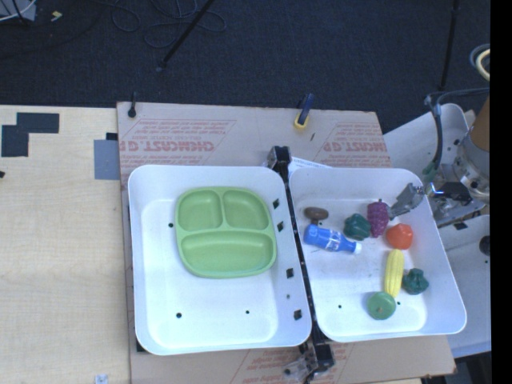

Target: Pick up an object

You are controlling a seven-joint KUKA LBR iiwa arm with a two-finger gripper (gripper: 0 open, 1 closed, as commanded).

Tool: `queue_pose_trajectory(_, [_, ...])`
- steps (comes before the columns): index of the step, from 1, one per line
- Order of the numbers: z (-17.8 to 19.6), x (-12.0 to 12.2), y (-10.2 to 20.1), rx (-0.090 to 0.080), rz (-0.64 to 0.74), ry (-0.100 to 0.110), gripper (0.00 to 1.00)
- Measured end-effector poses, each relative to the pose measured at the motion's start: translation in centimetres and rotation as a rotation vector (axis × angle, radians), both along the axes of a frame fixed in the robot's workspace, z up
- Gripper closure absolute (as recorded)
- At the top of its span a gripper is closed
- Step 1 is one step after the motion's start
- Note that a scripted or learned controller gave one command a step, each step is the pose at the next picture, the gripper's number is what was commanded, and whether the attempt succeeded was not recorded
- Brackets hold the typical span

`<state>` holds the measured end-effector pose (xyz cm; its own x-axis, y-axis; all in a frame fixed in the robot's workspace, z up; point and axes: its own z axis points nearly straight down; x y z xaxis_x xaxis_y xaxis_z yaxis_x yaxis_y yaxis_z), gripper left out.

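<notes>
Two white bins sit side by side on the counter. The left bin holds one green divided plate. The right bin holds seven toys: one brown piece, one blue bottle, two dark green pieces, one purple grape bunch, one orange-red tomato, one yellow corn cob and one light green round piece. The cardboard beneath bears mirrored, unreadable print. The gripper hangs at the right bin's upper right, just beside the grape bunch; whether it is parted cannot be told.

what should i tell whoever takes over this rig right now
Gripper: at the right bin's upper right rim, above the toys; holding nothing seen.
Right bin: brown piece, blue bottle, two teal toys, purple grapes, tomato, corn, green ball.
Left bin: green plate.
Done: nothing picked.
Left: pick any toy.
</notes>
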<state>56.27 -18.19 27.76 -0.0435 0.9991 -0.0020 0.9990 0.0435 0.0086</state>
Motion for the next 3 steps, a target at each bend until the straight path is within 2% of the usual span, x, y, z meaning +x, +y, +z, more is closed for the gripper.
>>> queue_pose_trajectory(1, [-2.1, -0.1, -0.6, 0.003, -0.043, 0.014, 0.00])
queue_pose_trajectory(2, [-6.1, 0.3, -0.8, 0.002, -0.041, 0.007, 0.00])
queue_pose_trajectory(3, [-10.4, 0.1, -1.0, 0.002, -0.041, 0.009, 0.00])
